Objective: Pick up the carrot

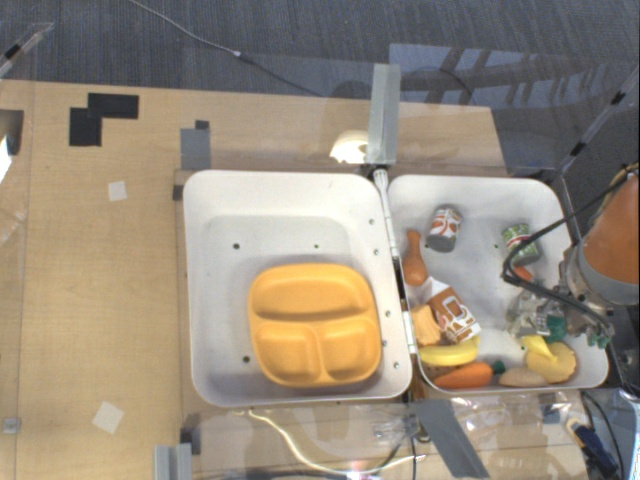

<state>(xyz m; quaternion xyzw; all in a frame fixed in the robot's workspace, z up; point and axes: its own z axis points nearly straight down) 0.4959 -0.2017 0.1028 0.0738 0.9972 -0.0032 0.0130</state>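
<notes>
The scene is dominated by two white bins set side by side. The left bin [215,268] holds a yellow divided tray [313,323], seated toward its 5 o'clock corner. The right bin [480,193] carries the clutter, most of it gathered along the 6 o'clock wall.

The arm [612,248] is seen entering from 3 o'clock, its orange band above the right bin's edge. The gripper [545,320] is poised low over the bin's 4 o'clock corner, just above a yellow fruit [552,360]; whether it is spread or closed cannot be told, since it is lost among cables and metalwork, and nothing can be seen gripped.

Next in size, a banana [448,353] lies along the near wall, with a snack packet [455,316] at its 12 o'clock. The carrot [464,375] lies directly at the banana's 6 o'clock, touching it and pressed close to the bin's wall, well to the gripper's 8 o'clock. A small can [444,226] and a green-labelled tin [516,238] stand further up.

The approach step is judged to be in hand, with no grasp made. A shift toward 8 o'clock is called for, then a descent aligned across the carrot's narrow width, the banana and wall being avoided.
</notes>
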